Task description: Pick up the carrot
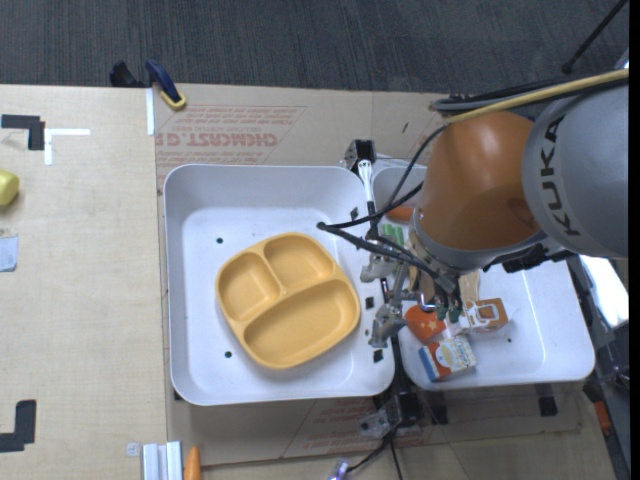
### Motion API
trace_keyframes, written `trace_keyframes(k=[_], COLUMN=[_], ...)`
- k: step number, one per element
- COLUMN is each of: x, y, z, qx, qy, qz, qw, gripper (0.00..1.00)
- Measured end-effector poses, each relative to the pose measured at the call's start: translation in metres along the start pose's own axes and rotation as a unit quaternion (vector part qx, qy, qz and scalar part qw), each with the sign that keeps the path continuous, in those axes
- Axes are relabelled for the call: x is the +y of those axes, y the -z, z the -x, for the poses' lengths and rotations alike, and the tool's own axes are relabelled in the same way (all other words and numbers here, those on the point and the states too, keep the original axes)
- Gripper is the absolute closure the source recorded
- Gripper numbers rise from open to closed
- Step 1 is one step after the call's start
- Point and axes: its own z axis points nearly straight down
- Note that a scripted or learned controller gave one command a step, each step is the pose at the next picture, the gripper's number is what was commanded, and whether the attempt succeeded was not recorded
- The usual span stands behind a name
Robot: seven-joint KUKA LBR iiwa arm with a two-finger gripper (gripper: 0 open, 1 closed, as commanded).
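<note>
An orange-red piece that looks like the carrot [419, 321] lies in the right bin [560, 360], near its left wall. My gripper [398, 306] hangs just above and to the left of it, at the divide between the two bins, under a tangle of cables. The arm's big orange band [478, 188] covers much of the right bin. I cannot make out whether anything sits in the gripper.
A yellow divided plate [288, 299] lies in the left bin [182, 268]. Beside the carrot are a small carton [485, 315] and a packet [448, 356]. An orange item [400, 212] peeks out behind the arm. A yellow object [6, 188] rests far left on the bench.
</note>
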Motion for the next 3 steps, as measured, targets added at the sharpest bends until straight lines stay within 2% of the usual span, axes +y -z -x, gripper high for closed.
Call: trace_keyframes(k=[1, 2, 3], x=[0.056, 0.091, 0.089], y=[-0.074, -0.095, -0.085], z=[0.032, -0.019, -0.012], qx=[-0.002, -0.008, -0.017], qy=[-0.203, -0.143, -0.143], qz=[0.000, 0.002, 0.004], qw=[0.9791, 0.9897, 0.9895], gripper=[0.00, 0.00, 1.00])
